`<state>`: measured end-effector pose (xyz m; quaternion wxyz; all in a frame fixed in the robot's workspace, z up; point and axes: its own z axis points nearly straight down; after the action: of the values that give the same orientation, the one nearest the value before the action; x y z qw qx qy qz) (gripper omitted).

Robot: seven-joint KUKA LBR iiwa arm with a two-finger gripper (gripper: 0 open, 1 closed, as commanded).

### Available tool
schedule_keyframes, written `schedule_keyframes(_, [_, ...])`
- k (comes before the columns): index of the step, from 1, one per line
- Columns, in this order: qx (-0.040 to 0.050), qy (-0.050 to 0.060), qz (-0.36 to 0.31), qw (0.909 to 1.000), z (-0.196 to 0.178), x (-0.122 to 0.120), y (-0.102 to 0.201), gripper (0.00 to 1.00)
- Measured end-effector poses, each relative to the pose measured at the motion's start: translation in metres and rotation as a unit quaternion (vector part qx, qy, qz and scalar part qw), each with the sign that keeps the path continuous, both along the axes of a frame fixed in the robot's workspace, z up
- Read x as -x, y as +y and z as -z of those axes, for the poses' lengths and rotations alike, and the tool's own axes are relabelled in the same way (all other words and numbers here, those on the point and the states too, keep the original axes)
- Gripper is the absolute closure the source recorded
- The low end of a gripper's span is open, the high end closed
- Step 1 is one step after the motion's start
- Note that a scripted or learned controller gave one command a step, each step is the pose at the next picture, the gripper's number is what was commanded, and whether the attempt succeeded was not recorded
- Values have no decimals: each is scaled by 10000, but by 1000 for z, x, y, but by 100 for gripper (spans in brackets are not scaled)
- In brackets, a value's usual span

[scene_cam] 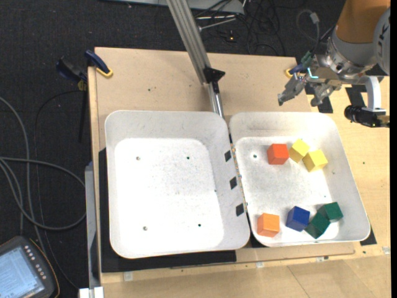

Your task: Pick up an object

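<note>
- Two dark fingers (290, 93) are being seen at the gripper (305, 95), splayed apart; the tool is being read as released, with nothing between the fingers.
- The gripper is being held above the bare bench (260, 79), just beyond the far rim of the right bin (347, 185), and is touching no object.
- The arm (363, 17), grey with an orange band, is reaching in from the upper right corner of the view.
- Seven blocks are lying in the right bin, all well apart from the gripper.
- An orange-red cube (278, 153) is sitting in the far half, with two yellow cubes (308, 154) just beside it to the right, touching each other.
- An orange cube (268, 224) is resting at the near rim; a blue cube (298, 218) is near it, and two green cubes (325, 218) are pressing together in the near right corner.
- The left bin (124, 166) is lying beside the right one, their inner rims overlapping slightly; dark specks are being seen on its floor.
- The bench is a pale wooden board; a blue-handled clamp (93, 62) is gripping its far left corner.
- A slanted metal rail (189, 30) is running from the top of the view down to the seam between the bins.
- The floor around is dark, with loose cables (25, 166) trailing at the left; a screened pendant (22, 272) is lying at the lower left corner.
</note>
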<state>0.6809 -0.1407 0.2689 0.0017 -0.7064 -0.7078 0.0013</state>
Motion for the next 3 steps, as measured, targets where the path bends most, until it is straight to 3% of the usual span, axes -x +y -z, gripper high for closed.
schedule_keyframes(1, [7,-14,-6,10000,-3,0,0,0])
schedule_keyframes(3, [5,0,5,10000,100,4,9,0])
